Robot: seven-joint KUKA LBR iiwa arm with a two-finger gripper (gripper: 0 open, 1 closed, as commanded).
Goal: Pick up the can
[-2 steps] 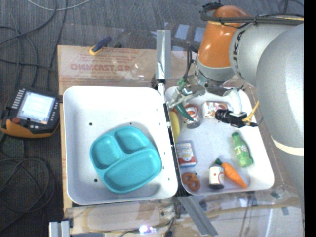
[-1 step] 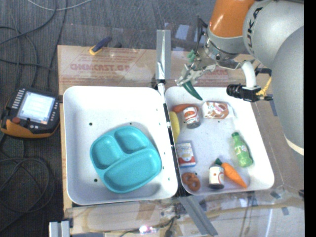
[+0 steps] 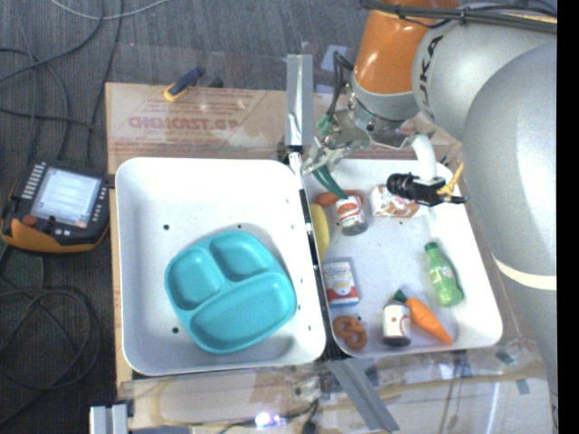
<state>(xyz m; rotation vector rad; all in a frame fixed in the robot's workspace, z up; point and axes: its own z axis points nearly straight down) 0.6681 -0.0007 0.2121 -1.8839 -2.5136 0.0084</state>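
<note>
Can (image 3: 350,214) lies on its side in far-left part of right bin (image 3: 484,328), just right of banana (image 3: 320,228), w/ a crumpled packet (image 3: 395,205) to its right. Hand (image 3: 327,163) hangs just beyond can at bin's far-left corner; fingers spread, nothing betw. them. Left bin (image 3: 136,269) holds teal divided plate (image 3: 232,287).

Even overhead light, glare on the white bins (image 3: 145,242) — soft shadows, slightly blurred, grainy focus
</note>
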